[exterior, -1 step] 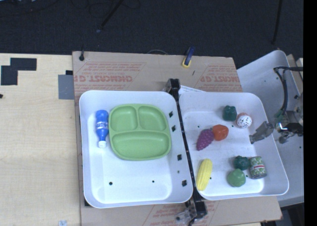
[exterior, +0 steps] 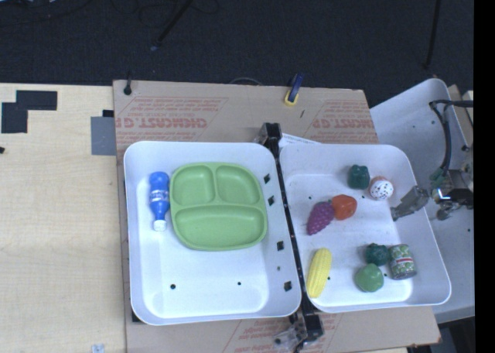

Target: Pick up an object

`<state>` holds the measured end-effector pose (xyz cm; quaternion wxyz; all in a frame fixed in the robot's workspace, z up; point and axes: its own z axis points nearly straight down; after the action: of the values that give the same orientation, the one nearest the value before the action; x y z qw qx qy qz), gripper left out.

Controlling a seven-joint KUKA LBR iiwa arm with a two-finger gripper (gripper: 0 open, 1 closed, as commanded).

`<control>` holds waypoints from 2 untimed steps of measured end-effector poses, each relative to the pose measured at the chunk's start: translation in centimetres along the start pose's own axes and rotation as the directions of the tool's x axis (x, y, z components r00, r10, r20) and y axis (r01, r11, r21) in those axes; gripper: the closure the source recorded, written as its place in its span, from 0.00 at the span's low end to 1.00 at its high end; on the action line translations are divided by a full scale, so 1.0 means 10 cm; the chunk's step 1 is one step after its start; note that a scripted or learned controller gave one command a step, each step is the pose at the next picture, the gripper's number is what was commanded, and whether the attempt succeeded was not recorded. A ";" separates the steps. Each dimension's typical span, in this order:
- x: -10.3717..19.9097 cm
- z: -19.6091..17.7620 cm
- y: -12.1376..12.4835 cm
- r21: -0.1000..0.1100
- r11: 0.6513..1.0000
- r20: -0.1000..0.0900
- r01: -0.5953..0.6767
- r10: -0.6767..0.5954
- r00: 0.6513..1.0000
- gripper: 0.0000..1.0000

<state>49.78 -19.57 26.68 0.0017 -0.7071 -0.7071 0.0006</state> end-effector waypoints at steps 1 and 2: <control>0.00 0.46 0.07 0.004 1.000 -0.001 0.002 -0.002 1.000 0.00; 0.03 0.99 0.17 0.004 1.000 -0.001 0.002 -0.002 1.000 0.00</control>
<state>51.43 -19.25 16.73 0.0037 -0.7065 -0.7077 0.0016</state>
